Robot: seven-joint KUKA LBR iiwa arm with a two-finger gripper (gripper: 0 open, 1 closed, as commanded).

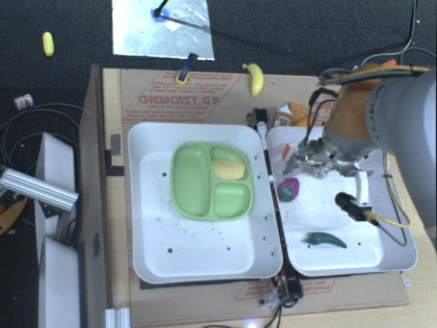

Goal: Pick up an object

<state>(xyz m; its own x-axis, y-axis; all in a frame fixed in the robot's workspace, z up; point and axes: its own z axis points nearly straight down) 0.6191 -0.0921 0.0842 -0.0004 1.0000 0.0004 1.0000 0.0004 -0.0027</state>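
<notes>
Fingers (298, 161) hover near right bin's (396, 255) left wall.

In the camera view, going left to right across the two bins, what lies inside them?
Green divided plate → yellow piece in its upper-right compartment → purple-and-green object → dark green pepper-like object.

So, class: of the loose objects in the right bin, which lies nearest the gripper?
The purple object, by the bin's left wall just below the gripper. The dark green object lies farther off, toward the bin's near edge.
</notes>
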